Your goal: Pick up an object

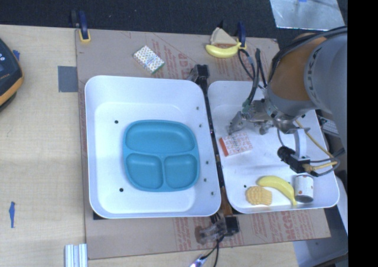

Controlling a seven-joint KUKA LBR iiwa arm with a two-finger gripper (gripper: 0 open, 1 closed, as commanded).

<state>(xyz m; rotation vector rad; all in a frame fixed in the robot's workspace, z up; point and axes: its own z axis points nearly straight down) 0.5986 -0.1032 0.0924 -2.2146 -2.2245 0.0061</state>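
Your claw [243, 119] hangs over the upper left part of the right bin [331, 201], close to that bin's left wall, and you cannot tell here whether it is released or clenched, because the wrist covers it. Just below it lies a small red-and-white packet [236, 144], flat on the bin floor, near the claw but not between anything. Toward the bin's lower edge you see a cracker [258, 195], a banana [279, 187] touching it on the right, and a small white cylinder [303, 187] near the corner. The middle floor of this bin is open. In the left bin [94, 142] a blue divided tray [160, 155] sits centred, with free white floor around it.
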